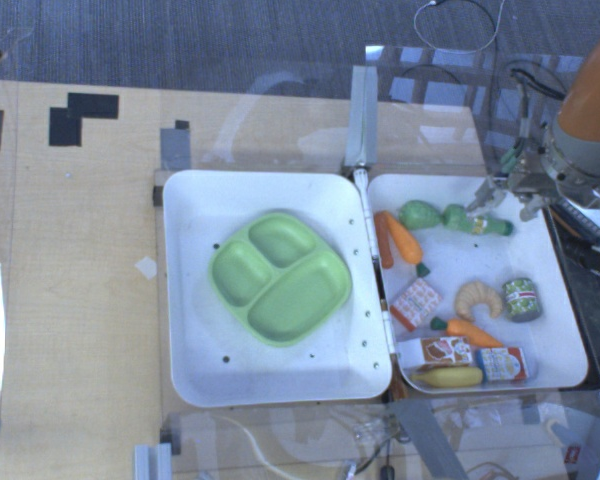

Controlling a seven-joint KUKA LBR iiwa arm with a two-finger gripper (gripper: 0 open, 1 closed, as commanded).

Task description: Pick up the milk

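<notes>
Three small cartons lie in the right bin [565,298], and the labels are too small to show which one is the milk. A red and white carton [417,303] sits near the bin's left wall. A brown and white carton [445,349] and a blue carton [502,364] lie along the front wall. My gripper [502,204] hangs over the bin's far right corner, well behind all three cartons, just above a green bottle [477,222]. Its fingers are spread open with nothing between them.
The right bin also holds two carrots [401,236] [472,332], a green vegetable [418,214], a croissant [478,297], a green can [521,299] and a banana [447,376]. A green divided plate [280,279] lies in the left bin [190,368].
</notes>
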